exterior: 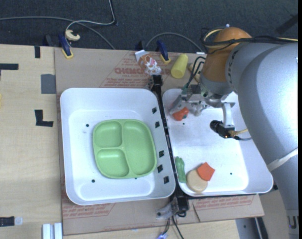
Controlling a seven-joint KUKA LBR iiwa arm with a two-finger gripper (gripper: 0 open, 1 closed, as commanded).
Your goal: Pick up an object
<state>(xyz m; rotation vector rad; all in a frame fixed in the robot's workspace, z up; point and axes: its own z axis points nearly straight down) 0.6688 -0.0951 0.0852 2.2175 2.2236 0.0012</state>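
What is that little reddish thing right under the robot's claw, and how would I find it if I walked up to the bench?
Start at the right-hand white bin and go to its far left corner, where the gripper hangs. Just beneath it lies a small orange-red piece. It sits alone at that end, while the brighter orange wedge, tan round piece and green strip cluster at the near edge.

You have a green divided plate (pixel 124 148) lying flat in the left bin (pixel 76 108), roughly central. A yellow cylinder (pixel 179 65) rests on the cardboard sheet (pixel 101 71) behind the bins, beside a blue clamp (pixel 162 50). A second blue clamp (pixel 65 46) sits at the sheet's far left corner. Cables (pixel 51 21) cross the dark floor beyond.
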